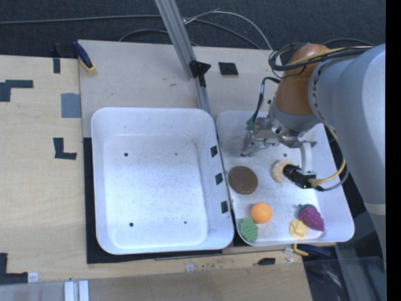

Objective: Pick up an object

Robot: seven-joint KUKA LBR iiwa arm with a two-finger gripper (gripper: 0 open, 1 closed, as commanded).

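1. The grey arm (351, 105) reaches in from the right, its orange band (299, 83) sitting above the wrist, over the right bin (332, 227).
2. The end effector (254, 144) hangs low over the upper left part of the right bin, near the bin's back wall. I cannot tell whether it is apart or together, and nothing can be seen held in it.
3. The task's things all lie in the right bin. A brown round disc (242, 179) rests just below the end effector, near the bin's left wall.
4. A pale yellow object (277, 170) lies to the right of the disc, touching or just beside a black part of the wrist gear (296, 175).
5. An orange ball (261, 213) sits below the disc, with a green textured object (249, 231) just beside it at the bin's lower left corner.
6. A purple grape-like object (311, 217) lies near the lower right, touching a small yellow object (298, 229).
7. The left bin (106, 130) stands beside the right one on the tabletop (37, 168).
8. A metal pole (178, 33) slants across the tabletop behind the bins, and black cables (232, 19) loop near the back edge.
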